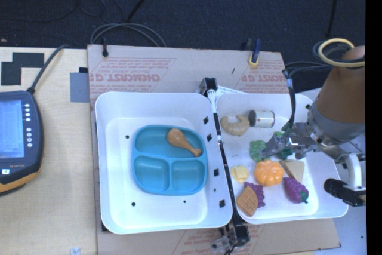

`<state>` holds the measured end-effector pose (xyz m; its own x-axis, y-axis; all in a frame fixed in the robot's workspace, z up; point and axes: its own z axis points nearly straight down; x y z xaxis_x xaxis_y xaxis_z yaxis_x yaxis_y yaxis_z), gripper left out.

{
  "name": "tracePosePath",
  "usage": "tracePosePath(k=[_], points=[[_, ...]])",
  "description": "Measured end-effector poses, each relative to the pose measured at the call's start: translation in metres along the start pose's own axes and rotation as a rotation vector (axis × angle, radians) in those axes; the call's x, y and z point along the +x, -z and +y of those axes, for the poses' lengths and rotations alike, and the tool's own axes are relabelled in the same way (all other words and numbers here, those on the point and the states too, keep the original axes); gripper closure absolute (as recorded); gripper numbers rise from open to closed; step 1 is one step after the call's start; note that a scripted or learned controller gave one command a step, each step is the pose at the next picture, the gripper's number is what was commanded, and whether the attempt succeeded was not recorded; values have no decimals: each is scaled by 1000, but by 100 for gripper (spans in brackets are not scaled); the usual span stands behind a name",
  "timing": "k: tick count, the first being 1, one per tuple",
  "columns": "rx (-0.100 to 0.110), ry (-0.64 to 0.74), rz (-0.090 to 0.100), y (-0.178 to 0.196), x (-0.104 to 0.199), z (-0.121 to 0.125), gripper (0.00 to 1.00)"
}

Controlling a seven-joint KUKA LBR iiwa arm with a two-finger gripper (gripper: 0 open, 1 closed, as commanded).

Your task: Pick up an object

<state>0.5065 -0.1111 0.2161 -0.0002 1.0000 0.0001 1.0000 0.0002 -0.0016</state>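
Observation:
My gripper [279,148] hangs low over the right bin [322,209], reaching in from the right on the grey arm with its orange band. Its tip is right beside a green toy vegetable [257,150] and just above an orange toy pumpkin [269,173]. Nothing shows between its tips. Around them lie a beige wedge [294,169], purple grapes [295,190], a waffle piece [247,202], a small yellow piece [240,173], a tan mushroom-like toy [234,124] and a white-and-black cylinder [262,118].
The left bin [113,200] holds a blue divided plate [149,173] with a brown toy drumstick [183,141] in its top section. A ridge separates the two bins. A teach pendant [17,134] lies on the bench at far left.

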Motion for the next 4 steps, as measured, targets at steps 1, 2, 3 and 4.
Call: tracePosePath(k=[1, 2, 3, 4], points=[[10, -2, 3, -122, -18, -34, 0], [-10, 4, -3, -126, 6, 81, 0], [3, -7, -2, -128, -95, 32, 0], [-7, 8, -1, -127, -47, 133, 0]])
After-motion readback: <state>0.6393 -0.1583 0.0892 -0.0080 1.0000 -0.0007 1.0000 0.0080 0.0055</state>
